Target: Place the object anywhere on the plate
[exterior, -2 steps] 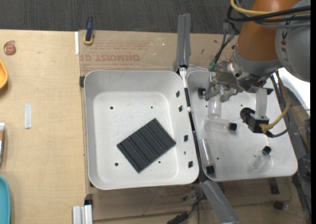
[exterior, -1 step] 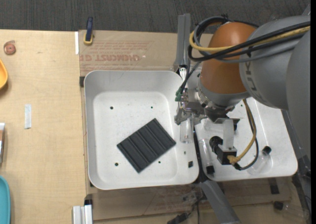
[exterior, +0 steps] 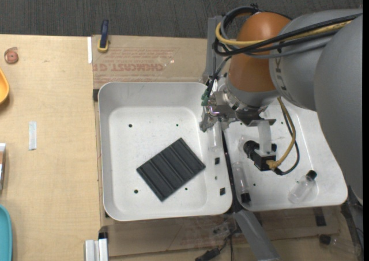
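A dark grey ribbed rectangular plate point(exterior: 171, 169) lies tilted on the floor of the left bin point(exterior: 115, 139). A small clear plastic object point(exterior: 302, 188) with a dark tip rests near the front right corner of the right bin point(exterior: 323, 196). My gripper point(exterior: 210, 121) hangs below the orange wrist band over the wall shared by the two bins, above and to the right of the plate and far left of the clear object. Nothing can be seen held in it.
The grey arm point(exterior: 328, 64) covers the back and right of the right bin. A blue clamp point(exterior: 104, 35) sits on the cardboard behind the left bin. On the wooden bench at left are a small white strip point(exterior: 32, 136) and an orange item point(exterior: 2, 88).
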Available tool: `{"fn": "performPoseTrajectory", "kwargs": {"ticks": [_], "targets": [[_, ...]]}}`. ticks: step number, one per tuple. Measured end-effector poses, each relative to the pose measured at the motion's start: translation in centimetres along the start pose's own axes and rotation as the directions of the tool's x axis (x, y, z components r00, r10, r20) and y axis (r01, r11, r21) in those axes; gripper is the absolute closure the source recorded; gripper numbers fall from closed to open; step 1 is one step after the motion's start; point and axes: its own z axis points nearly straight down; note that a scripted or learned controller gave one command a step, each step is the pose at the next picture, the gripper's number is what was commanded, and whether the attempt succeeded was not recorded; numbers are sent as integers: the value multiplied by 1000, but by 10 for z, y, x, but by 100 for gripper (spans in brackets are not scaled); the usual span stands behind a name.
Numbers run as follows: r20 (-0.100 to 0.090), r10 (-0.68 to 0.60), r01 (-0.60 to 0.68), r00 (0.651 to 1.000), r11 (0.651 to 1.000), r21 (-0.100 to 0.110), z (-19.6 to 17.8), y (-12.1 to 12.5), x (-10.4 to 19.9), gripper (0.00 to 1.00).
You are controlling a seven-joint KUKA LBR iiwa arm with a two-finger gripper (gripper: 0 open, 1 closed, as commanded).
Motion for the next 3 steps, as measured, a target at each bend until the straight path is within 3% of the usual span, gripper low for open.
{"fn": "performPoseTrajectory", "kwargs": {"ticks": [1,2,3], "targets": [[-2,-278,278,961,961,-1,2,-52,-44,100],[0,-668,668,745,745,-3,-6,-65,12,100],[2,-859,859,512,512,-3,18,-1,43,100]]}}
